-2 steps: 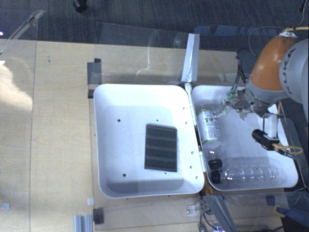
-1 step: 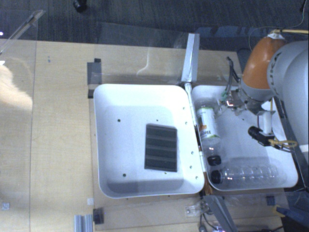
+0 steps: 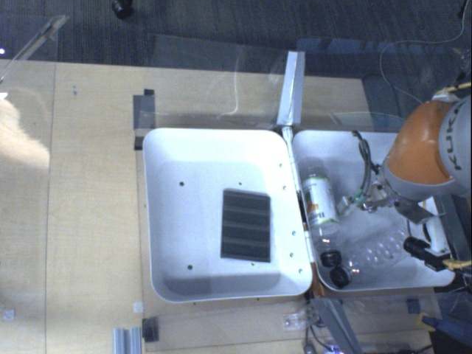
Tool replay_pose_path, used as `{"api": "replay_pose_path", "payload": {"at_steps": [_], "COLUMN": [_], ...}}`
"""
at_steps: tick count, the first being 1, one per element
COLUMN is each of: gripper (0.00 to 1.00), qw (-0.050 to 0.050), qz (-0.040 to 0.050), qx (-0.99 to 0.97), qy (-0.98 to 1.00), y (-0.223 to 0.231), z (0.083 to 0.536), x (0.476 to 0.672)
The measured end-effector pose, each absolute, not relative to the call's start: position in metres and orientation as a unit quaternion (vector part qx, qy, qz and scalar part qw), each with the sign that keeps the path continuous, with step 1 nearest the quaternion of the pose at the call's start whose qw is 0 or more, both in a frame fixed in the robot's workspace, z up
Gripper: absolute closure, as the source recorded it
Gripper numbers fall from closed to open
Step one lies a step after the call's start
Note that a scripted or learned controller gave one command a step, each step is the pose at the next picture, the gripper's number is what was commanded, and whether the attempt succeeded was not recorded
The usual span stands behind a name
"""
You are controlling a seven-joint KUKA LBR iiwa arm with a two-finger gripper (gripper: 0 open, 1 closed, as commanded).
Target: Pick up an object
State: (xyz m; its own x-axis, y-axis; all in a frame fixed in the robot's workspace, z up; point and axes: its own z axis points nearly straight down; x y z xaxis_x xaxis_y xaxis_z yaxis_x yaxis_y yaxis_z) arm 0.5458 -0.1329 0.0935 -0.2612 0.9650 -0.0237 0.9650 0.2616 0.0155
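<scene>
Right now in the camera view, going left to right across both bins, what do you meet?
Dark ribbed rectangular pad in the left white bin → white cylindrical bottle with a green cap in the right white bin → grey arm with the orange band.

Two bins sit side by side on the table (image 3: 81, 220). The left bin (image 3: 169, 271) has a flat ridged pad (image 3: 246, 225) lying in its middle. The right bin (image 3: 332, 142) touches the left one along one side. In the right bin, a small bottle (image 3: 319, 203) lies near the wall shared with the left bin. Two little round things (image 3: 335, 268) lie close together in front of the bottle, by the front rim. The robot arm (image 3: 428, 153) hangs over the right side of the right bin.
</scene>
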Motion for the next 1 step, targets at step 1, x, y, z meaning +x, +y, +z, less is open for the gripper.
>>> {"api": "replay_pose_path", "payload": {"at_steps": [1], "gripper": [0.00], "qw": [0.020], "qz": [0.0018], "qx": [0.648], "qy": [0.761], "y": [-0.1305], "z": [0.0938], "x": [0.5157]}}
